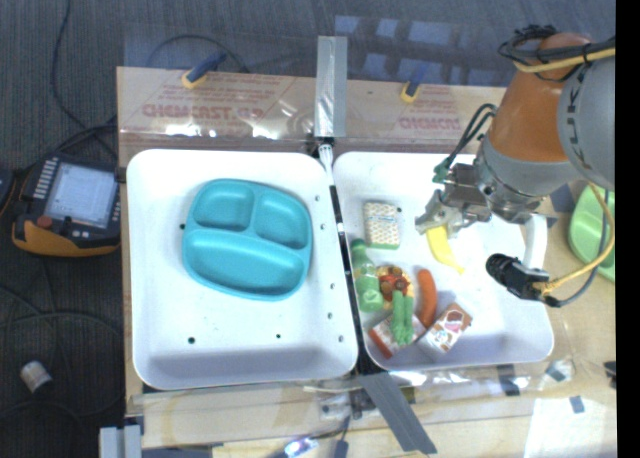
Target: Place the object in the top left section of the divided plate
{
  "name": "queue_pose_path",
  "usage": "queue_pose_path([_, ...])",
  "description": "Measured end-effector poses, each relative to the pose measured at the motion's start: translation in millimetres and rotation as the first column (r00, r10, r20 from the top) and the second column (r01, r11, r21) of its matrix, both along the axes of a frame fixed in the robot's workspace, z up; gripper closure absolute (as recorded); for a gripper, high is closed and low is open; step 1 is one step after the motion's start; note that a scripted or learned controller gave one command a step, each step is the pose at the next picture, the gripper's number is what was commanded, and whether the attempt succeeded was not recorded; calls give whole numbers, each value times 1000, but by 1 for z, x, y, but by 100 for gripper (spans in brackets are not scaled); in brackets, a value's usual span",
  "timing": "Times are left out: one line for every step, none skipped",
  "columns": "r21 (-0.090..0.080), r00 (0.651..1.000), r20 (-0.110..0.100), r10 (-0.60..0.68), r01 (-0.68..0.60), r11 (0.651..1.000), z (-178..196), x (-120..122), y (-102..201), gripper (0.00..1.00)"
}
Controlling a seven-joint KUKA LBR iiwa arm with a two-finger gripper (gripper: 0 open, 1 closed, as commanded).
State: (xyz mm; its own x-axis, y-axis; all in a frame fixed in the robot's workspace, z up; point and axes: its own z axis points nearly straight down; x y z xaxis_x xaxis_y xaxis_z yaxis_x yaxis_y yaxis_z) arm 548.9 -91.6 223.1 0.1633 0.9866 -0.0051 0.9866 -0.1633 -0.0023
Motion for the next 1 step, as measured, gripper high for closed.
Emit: queue_pose_path([4,969,0,246,-246,969,0,-31,-7,100])
